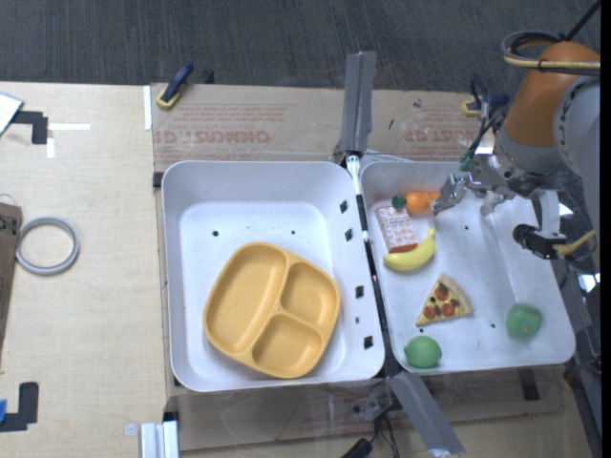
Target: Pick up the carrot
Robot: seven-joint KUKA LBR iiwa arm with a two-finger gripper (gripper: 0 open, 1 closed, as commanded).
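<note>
Carrot (416, 200) sat at the far end of the right bin (554, 351), a small orange toy with a bit of green at its left tip, lying just beside the top of a red-and-white packet (395, 226). My guess was light hollow plastic, stiff, smooth and kinda slippery, so it'd probably squirt out if pinched near the tapered end. Best bet looked like closing across the fat middle of the orange body.

Gripper (468, 195) hung just right of the carrot, with a silver finger (447, 195) reaching toward it. It looked spread open with nothing in it, and I couldn't tell if that finger was actually touching the carrot or just near it.

Crowding was the annoying part. The packet was right against the carrot's near side, and a banana (410, 256) lay just below the packet, so a sloppy close could nudge either. The bin's far wall was close behind too. A pizza slice (444, 302), a green ball (422, 352) and another green fruit (522, 322) were well apart toward the near end. The left bin (191, 198) held a yellow divided plate (272, 309), and a tape roll (45, 245) lay out on the tabletop (86, 351).
</note>
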